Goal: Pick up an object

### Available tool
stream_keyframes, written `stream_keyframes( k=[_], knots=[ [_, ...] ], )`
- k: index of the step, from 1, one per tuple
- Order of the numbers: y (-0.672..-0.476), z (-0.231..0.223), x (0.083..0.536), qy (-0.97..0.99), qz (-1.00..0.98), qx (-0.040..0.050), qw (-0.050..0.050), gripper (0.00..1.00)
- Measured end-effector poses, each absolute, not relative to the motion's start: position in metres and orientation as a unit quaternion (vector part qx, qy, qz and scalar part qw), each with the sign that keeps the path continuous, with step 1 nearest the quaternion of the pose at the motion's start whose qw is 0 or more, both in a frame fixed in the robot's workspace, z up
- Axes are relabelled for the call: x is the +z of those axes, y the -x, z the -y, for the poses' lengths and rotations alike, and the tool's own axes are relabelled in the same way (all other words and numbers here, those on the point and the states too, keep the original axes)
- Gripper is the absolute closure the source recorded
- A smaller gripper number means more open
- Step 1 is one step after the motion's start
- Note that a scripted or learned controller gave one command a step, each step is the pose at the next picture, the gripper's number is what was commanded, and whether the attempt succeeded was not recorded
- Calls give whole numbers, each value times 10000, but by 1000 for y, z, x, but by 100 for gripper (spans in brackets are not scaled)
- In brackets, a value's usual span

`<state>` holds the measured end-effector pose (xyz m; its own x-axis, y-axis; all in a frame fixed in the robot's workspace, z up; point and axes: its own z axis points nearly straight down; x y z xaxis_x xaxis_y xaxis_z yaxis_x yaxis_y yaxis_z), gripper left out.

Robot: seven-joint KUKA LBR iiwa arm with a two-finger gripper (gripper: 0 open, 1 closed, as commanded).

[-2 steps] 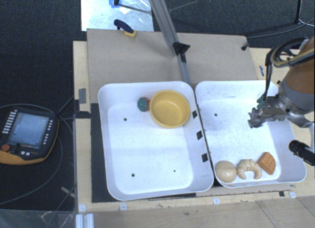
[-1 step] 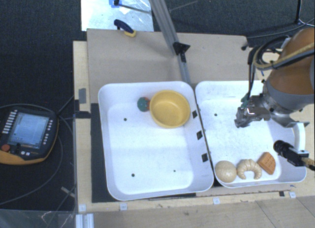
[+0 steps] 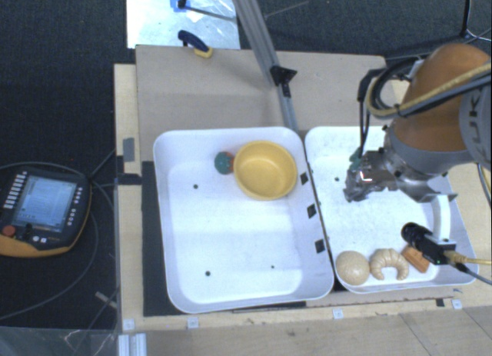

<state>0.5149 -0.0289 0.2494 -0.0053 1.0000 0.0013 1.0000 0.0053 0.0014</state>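
Croissant (image 3: 390, 263) lies at the right bin's (image 3: 332, 147) near edge, between a round bun (image 3: 352, 267) and a small brown piece (image 3: 416, 257). We judge it light, stiff, toy-like; pinch across its middle. Whether the hand (image 3: 361, 185), hovering mid-bin, is spread, we cannot tell.

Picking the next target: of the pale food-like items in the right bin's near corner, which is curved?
The tan crescent-shaped croissant, between the round beige bun and a small orange-brown block; only it bends into an arc.
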Motion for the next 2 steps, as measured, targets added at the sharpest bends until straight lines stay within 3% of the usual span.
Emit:
stream_keyframes(
  k=[2],
  knots=[
    [-503,-76,223,-7055,-7087,4,-3,100]
  ],
)
